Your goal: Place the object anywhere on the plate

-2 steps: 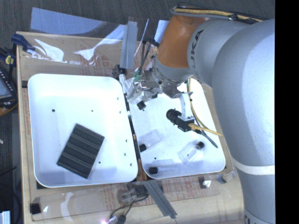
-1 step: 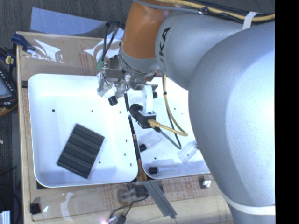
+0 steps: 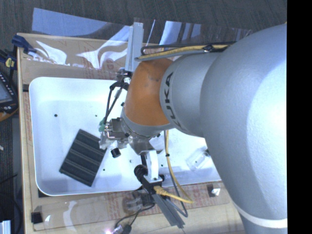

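Status: my hand [image 3: 117,140] is over the left white bin [image 3: 58,101], roughly mid-bin and toward its near edge. My own wrist and the orange band [image 3: 146,96] sit on top of it from this angle, so I can't tell whether the hand is open or closed, or whether anything is in it.

Task thing: a black ribbed slab [image 3: 83,157], rectangular, with grooves running along its length. It lies flat on the bin floor in the near-left part, turned diagonal to the bin walls. Its upper-right corner is just beside my hand (contact or a gap, I can't say from here). The rest of the slab is out in the open, with nothing on top of it.

The bin floor around it is bare white apart from a few small dark specks [image 3: 56,115].

The grey arm [image 3: 234,106] covers most of the right side. A sliver of the right bin [image 3: 187,143] shows past it, with something small and clear [image 3: 197,159] lying there that is too faint to name.

Both bins sit on the pale counter [image 3: 97,208].
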`<state>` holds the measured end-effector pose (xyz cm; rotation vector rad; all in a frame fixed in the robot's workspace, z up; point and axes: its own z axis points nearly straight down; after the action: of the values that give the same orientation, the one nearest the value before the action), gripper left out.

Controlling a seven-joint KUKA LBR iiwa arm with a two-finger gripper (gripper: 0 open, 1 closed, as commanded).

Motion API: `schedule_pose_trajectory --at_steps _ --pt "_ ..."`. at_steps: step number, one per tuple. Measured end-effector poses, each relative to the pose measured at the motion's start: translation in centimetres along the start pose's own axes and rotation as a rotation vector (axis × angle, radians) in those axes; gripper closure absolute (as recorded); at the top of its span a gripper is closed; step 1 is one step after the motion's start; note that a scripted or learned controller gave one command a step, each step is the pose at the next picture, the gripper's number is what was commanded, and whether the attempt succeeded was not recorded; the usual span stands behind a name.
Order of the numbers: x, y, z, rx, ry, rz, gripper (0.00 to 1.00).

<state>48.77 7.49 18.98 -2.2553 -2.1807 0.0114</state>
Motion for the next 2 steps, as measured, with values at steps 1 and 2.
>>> schedule_pose_trajectory --at_steps 1,2 --pt "5.5 -1.3 9.4 -0.006 0.002 0.116 1.0" --pt "5.6 -1.4 -5.8 -0.007 0.002 0.001 1.0"
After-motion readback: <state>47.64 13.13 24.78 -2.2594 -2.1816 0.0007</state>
